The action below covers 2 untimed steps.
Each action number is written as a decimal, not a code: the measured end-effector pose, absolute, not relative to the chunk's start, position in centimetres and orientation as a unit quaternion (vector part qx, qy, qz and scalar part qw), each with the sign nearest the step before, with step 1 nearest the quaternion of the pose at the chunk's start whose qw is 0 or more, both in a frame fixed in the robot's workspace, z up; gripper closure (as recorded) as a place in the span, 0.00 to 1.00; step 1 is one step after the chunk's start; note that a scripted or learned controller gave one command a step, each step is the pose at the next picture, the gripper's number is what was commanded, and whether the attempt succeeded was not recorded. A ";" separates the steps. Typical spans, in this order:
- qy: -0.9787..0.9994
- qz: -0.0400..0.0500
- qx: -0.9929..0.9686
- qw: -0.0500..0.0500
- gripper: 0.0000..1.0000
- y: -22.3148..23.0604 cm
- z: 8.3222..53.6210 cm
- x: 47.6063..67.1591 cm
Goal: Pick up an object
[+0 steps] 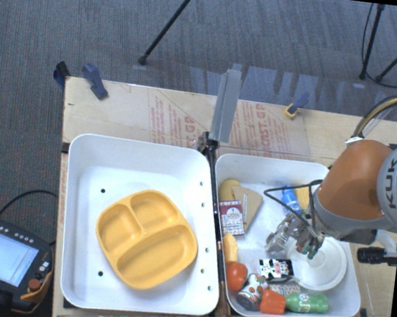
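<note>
Right bin (pixel 352 292), shallow white plastic with rounded corners, is seen crowded with small objects. The hand (pixel 294 239) is seen low over the middle of that bin, a cluster of grey metal parts under the orange band of the arm (pixel 354 185). Whether anything is gripped cannot be told; the hand's parts are blurred together and too small to be read.

Objects noted in the right bin:
- A small black-and-white patterned box (pixel 275 268), flat and rectangular, is lying just below the hand; contact with the hand cannot be judged.
- A white round dish (pixel 326 267), smooth and glossy, is set just right of the hand, partly covered by it.
- A green bottle-like piece (pixel 308 303), rounded and lying on its side, is placed along the near wall.
- An orange block-like piece (pixel 273 302) is touching the green one at its left end.
- A red round piece (pixel 236 275), tomato-like and smooth, is near the bin's left wall.
- A small red-and-white printed carton (pixel 233 217) is lying flat further back, beside a pale yellow wedge-shaped piece (pixel 242 194).
- A blue item (pixel 292 198) is partly hidden behind the arm.

Left bin (pixel 80 175), of the same white plastic, is occupied by a yellow divided plate (pixel 146 238), matte, rounded, with three compartments, set at a slant.

Bench (pixel 161 113) surface is pale wood with red printed lettering.
</note>
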State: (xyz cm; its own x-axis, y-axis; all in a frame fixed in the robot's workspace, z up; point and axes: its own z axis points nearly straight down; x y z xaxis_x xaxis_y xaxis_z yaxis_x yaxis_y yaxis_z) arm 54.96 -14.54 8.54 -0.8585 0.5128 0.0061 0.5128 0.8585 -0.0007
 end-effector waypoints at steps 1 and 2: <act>-0.964 -0.001 -0.266 -0.001 0.00 -14.6 8.8 55.2; -0.929 -0.001 -0.371 -0.001 0.00 -18.3 9.3 63.1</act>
